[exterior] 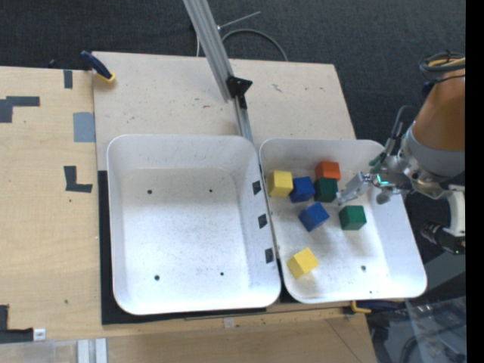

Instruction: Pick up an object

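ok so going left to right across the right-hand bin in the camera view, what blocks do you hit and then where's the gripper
Upper yellow block → lower yellow block → lower blue block → orange block → lone green block → gripper reaching in from the right. The upper blue and upper green blocks overlap others in the order, so they are left out.

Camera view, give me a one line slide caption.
KUKA arm's gripper poised above coloured blocks in the right bin, beside a green block.

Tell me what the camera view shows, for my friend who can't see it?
A grey robot arm's metal gripper hovers over small wooden cubes in the right white plastic bin: two yellow, two blue, two green, one orange.
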You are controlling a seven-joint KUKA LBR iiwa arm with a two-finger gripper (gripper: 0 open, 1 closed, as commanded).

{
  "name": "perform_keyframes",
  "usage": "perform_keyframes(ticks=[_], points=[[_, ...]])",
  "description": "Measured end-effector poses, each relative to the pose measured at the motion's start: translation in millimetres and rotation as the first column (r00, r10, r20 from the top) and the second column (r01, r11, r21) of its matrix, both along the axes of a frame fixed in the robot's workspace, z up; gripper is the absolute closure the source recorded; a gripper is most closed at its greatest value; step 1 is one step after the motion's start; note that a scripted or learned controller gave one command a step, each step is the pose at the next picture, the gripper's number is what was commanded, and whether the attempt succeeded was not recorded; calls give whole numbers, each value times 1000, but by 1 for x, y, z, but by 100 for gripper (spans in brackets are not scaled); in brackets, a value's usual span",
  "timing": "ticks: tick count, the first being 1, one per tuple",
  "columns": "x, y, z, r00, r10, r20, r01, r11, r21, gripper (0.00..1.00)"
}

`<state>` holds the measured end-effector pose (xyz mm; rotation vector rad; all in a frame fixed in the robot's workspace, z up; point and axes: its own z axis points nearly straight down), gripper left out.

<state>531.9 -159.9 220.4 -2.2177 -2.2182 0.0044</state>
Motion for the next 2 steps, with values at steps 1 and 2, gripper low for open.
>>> perform_keyframes(ticks=[1,2], points=[[1,0,2,1000,2,4,-2,1000,-1,0],[-2,-3,-42,1000,0,-1,0,1000,-1,0]])
